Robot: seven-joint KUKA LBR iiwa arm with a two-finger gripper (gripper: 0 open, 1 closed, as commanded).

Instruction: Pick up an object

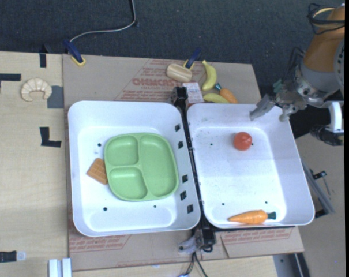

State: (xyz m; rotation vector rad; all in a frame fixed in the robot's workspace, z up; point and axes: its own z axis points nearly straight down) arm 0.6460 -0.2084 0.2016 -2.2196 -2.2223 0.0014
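Sitting in right bin (289,172), small round red tomato (242,141), gripper (273,109) nearby

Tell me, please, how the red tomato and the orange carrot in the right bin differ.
The round red tomato is compact; the long orange carrot is slender and tapered, with a green stem end. The tomato sits toward the bin's far side, the carrot lies along its near wall. Both rest apart in the right white bin.
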